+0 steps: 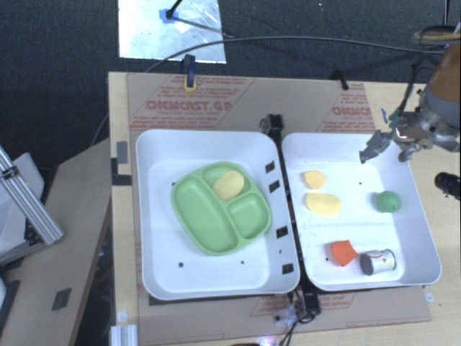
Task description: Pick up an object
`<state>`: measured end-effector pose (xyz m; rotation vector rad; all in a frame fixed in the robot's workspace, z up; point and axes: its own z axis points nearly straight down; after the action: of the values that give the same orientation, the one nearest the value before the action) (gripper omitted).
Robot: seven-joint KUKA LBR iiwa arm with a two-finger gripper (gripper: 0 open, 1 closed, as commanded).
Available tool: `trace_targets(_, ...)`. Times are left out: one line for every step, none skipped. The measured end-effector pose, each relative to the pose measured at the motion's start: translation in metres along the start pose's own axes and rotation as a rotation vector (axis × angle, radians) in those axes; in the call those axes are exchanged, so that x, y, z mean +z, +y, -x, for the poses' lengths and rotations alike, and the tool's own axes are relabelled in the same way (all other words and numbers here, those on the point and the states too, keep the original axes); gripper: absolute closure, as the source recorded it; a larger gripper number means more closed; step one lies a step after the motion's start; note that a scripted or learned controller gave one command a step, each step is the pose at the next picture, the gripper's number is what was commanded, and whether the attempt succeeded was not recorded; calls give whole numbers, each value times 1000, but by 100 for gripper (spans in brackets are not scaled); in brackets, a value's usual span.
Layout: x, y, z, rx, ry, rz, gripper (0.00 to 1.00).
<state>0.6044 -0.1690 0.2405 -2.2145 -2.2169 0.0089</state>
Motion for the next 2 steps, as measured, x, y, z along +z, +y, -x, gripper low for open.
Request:
trace_targets(-7,2,0,-3,-2,12,0)
trace_targets(54,-1,4,0,-1,7,0)
